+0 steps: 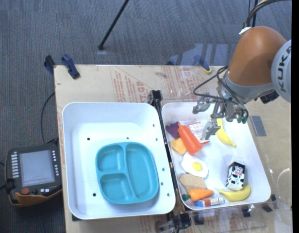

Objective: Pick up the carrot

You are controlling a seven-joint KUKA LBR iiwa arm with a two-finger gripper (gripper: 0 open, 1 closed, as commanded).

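**Carrot Lying in the Right Bin**

While the arm (258,57) is held over the back of the right bin (258,152), the carrot (201,194) is seen near the front of that bin. It is small and orange, fat at one end and thin at the other, with a bit of green at its left tip. It is laid flat on its side. A slice of bread (192,181) is touching it from behind, and a small tube (209,202) with blue and red on it is lying just in front of it.

The gripper (218,116) is hung above the far part of the right bin, well apart from the carrot. Whether it is open or closed cannot be told, because its tip is too small and dark.

Other toy foods are spread in the same bin: an orange bottle (189,139), a fried egg (195,166), a purple piece (173,129), two bananas (236,193), and a black and white milk carton (235,175). A red and white packet (196,128) is lying by the bottle, but its writing is too small to be read.

A blue plate (126,172) with three parts is set in the left bin (81,125).

White letters "KU" are seen on the arm. Red letters are printed on the brown board (115,81) under the bins, but they are upside down and cannot be read well. A grey screen box (33,171) is placed on the floor at the left.
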